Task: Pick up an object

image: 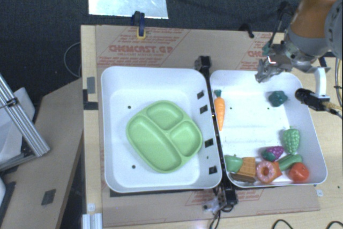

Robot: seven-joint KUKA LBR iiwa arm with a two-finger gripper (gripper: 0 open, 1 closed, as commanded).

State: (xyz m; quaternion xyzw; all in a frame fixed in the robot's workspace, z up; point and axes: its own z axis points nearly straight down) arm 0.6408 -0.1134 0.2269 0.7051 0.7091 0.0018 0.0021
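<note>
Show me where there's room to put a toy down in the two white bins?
Right bin: the middle is bare, between the carrot by the divider, the teal toy up top and the food pile along the near edge, where it is crowded. Left bin: the green divided plate fills the centre; bare strips run around it, widest along the far wall.

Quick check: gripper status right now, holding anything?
Gripper: cannot be told open or closed; nothing visibly held. It sits above the far edge of the right bin, up and left of the dark teal object.
</note>
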